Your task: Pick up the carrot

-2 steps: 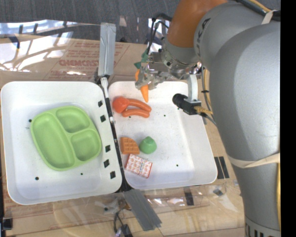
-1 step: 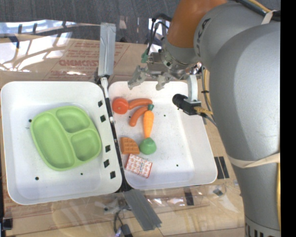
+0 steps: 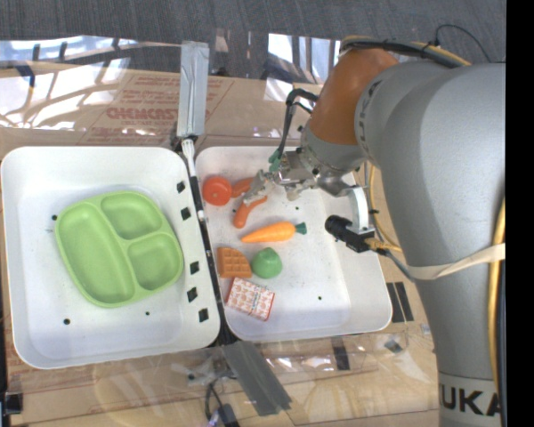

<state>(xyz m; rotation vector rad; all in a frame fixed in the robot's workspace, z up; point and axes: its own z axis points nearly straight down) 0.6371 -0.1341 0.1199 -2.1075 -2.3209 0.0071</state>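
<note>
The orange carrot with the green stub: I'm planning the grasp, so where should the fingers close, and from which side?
Probably the thick middle of the orange toy carrot, from straight above. It lies flat in the right white bin, pointing left with its green end right, so fingers should close across its width. The green round toy sits close below, and an orange piece above, so stay centred.

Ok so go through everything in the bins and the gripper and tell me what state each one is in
carrot: lying flat on the right bin's floor, not gripped.
gripper: low over the right bin, above a small orange piece.
green divided tray: right way up in the left bin.
tomato-like piece: resting near the divider.
waffle: lying flat.
green round piece: resting beside the waffle.
patterned packet: lying flat.
</note>
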